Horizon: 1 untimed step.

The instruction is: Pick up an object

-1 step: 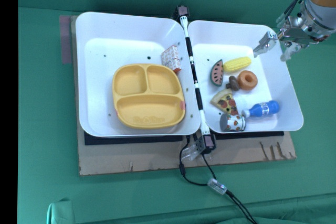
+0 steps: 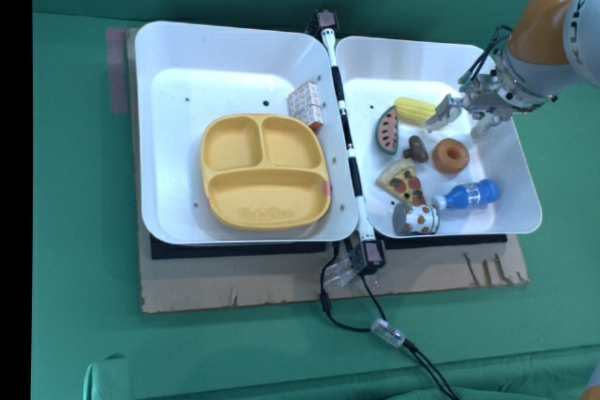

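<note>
Nearest me, low in the right bin (image 2: 525, 218), the blue bottle (image 2: 469, 195) looks light and slick; I'd pinch its middle. The doughnut (image 2: 450, 155) sits above it. My claw (image 2: 467, 115) hangs spread, grasping nothing, beside the corn (image 2: 414, 110).

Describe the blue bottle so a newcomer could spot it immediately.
Look in the right bin, the one crowded with toy food. Along its near side, right of the pizza slice and below the donut, lies the blue bottle, the bin's only blue thing.
</note>
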{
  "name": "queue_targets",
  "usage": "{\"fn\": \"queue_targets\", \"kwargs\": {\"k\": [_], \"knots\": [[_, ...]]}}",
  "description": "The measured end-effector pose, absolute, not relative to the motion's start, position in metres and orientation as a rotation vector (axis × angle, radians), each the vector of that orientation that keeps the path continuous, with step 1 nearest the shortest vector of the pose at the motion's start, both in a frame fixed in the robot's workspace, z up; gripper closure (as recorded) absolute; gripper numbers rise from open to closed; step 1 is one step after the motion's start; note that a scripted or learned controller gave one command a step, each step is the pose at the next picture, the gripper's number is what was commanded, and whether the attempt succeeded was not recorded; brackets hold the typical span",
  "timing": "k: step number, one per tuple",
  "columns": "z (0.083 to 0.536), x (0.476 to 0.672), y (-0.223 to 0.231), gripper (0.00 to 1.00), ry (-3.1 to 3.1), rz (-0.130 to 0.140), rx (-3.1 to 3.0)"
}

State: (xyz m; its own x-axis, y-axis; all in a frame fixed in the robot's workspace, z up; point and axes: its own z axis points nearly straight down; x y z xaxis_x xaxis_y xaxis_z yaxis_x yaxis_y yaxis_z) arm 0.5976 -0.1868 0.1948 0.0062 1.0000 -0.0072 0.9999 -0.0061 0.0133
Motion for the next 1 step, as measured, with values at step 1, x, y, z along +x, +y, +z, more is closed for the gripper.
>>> {"fn": "queue_targets", "kwargs": {"k": [1], "knots": [[0.1869, 0.6801, -0.1178, 0.00, 2.208, 0.012, 2.214]]}}
